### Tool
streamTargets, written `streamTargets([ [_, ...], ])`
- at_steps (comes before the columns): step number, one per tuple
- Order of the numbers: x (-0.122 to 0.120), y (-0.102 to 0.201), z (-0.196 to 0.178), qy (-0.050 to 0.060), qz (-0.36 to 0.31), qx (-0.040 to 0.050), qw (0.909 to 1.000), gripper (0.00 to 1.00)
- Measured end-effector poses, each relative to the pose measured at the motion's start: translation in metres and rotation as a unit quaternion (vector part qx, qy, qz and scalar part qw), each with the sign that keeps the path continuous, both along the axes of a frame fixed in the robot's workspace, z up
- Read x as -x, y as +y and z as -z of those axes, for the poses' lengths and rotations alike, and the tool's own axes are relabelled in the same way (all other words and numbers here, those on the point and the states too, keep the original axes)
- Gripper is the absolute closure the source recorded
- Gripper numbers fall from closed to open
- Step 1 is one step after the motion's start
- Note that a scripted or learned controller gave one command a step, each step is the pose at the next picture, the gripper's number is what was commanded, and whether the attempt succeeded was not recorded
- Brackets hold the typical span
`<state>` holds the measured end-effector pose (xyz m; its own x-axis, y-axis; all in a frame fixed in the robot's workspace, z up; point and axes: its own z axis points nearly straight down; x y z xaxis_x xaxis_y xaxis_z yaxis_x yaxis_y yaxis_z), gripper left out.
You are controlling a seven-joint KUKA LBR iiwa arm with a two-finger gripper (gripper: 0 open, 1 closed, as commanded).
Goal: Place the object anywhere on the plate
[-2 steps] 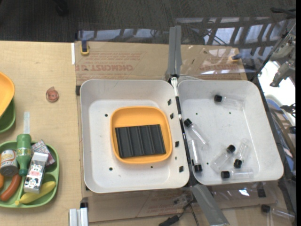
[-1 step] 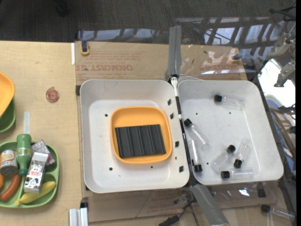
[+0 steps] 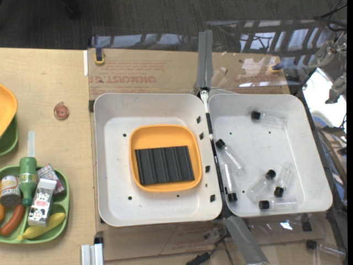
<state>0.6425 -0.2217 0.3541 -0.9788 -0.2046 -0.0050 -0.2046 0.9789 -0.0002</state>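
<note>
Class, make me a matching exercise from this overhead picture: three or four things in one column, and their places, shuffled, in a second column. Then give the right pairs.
Things:
1. orange plastic plate with a dark ribbed insert
2. clear plastic vials with black caps
3. green plastic bottle
4. small pink round token

Places:
A. standing on the green tray at the left edge
B. lying alone on the wooden tabletop
C. in the left white bin
D. scattered in the right white bin

Pairs: 1-C, 2-D, 3-A, 4-B
</note>
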Motion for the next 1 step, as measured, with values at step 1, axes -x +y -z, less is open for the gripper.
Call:
streamTargets([
  [1,-0.0176,0.0003,0.0154,-0.001,-0.249,0.0004,0.9684,0.00],
])
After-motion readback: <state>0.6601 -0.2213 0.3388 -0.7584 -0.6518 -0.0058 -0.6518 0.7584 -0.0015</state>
